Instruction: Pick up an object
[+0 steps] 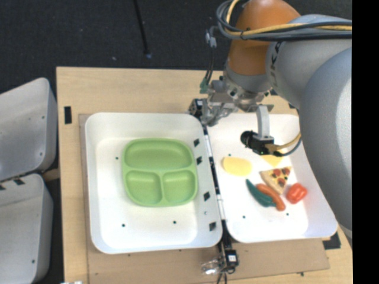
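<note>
At the far left, two pale grey panels (23,129) are cut off by the frame edge, and what they are cannot be made out. The wooden counter (71,90) carries both bins. The left bin (106,218) holds one thing, a light green divided plate (160,171) with one long compartment at the rear and two smaller ones at the front, lying flat near the bin's middle.

The gripper (207,110) sits over the rear end of the seam where the two bins meet, a dark cluster of parts too tangled to read: whether it is apart or together cannot be told. Above it the grey arm (320,58) with its orange band covers the right bin's rear right corner.

The right bin (260,223) holds the toy foods, all well apart from the gripper. A smooth yellow oval (237,166) lies nearest the seam. Just beside it to the right a small yellow piece (271,160) is partly covered by robot hardware, its shape unclear. In front lie a dark green pod-like toy (256,191) touching an orange carrot-like toy (271,196), a pizza slice (276,176) with dark toppings, and a glossy red pepper-like toy (296,193) at the right
</note>
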